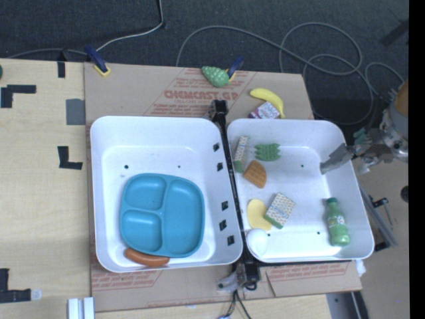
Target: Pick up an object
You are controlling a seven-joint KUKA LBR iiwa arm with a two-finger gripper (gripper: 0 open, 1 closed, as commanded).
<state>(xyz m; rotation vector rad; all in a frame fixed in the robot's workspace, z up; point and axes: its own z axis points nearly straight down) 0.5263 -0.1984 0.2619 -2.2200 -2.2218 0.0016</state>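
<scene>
Under both bins, a cardboard sheet (166, 92) with red print, lying on a pale bench (33, 211). Pinned at its far edge by a blue clamp (98, 61) on the left and a second clamp (234, 66) near the middle. Just beside the second clamp, a green toy (215, 76). Further right on the sheet, a banana (267, 99), touching a small packet (267, 111). On the bench at left, black tape marks (66, 157). Beyond the bench, dark carpet (66, 12) with looping cables (319, 45).
</scene>
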